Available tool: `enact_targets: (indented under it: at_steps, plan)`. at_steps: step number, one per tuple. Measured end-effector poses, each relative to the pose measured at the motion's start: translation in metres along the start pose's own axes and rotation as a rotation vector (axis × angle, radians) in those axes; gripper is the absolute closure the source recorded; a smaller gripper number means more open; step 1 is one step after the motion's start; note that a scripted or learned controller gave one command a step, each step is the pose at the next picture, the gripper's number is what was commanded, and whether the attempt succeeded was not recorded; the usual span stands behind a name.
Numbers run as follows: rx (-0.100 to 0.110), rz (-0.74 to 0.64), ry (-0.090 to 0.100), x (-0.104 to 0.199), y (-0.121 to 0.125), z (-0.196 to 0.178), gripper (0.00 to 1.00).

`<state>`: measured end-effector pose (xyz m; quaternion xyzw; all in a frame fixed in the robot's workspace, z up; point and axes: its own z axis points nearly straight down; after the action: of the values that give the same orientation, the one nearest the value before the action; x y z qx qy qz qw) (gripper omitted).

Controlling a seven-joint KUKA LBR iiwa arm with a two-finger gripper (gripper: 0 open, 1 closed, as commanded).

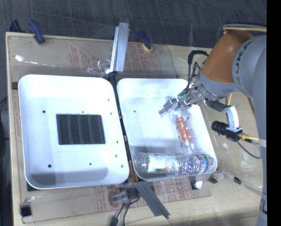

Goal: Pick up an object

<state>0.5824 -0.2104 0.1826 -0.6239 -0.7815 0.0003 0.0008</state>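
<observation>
I see the gripper (171, 105) open, empty; the tube (183, 131) lies just below it, lengthwise toward the bottle (175, 164).

Red print runs along the bench's clear sheet (74, 48), too blurred to read.

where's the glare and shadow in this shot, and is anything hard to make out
In the camera view, the left bin is blown out to near flat white, with a soft shadow along its near wall; the clear bottles in the right bin are low-contrast and blend into it; the gripper is small and blurred, and the bench sheeting glints.
</observation>
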Motion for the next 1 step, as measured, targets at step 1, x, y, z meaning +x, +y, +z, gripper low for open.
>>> enact_targets:
  at_steps: [1]
  plan:
    - [0.003,-0.047,0.002,0.0024,-0.002,0.0004,0.0]
